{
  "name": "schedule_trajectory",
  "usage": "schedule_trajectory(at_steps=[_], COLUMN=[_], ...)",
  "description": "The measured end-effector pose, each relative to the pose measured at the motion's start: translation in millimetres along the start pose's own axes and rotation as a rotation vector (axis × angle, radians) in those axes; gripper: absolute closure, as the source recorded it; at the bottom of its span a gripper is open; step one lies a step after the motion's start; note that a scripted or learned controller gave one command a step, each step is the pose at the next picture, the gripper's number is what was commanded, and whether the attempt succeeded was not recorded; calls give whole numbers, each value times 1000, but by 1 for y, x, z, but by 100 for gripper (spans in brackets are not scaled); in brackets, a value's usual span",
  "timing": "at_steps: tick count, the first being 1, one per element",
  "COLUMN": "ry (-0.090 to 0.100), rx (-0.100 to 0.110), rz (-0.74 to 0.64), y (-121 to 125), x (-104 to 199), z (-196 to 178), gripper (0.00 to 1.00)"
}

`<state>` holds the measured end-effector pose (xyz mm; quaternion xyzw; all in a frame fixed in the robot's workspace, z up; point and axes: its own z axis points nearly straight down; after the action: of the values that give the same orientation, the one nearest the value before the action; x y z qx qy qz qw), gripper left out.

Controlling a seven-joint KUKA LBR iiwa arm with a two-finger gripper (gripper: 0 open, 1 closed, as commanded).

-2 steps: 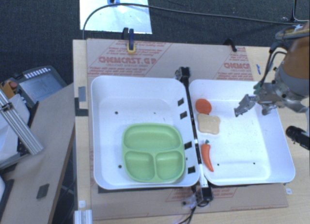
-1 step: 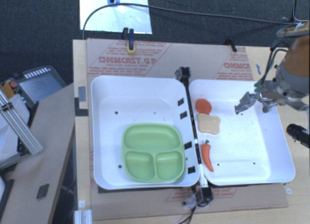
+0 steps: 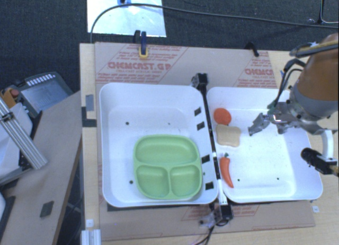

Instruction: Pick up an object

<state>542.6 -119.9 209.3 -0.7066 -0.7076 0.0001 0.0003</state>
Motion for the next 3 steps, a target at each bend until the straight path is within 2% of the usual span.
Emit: schedule_trajectory(at_steps=[1,2,3], ry=[1,0,-1], rx=[3,2,-4], rz=[0,1,0], y=[-10,-8,-6], x=[3,-2,-2], z=[55,99,86], gripper=[0,0,100])
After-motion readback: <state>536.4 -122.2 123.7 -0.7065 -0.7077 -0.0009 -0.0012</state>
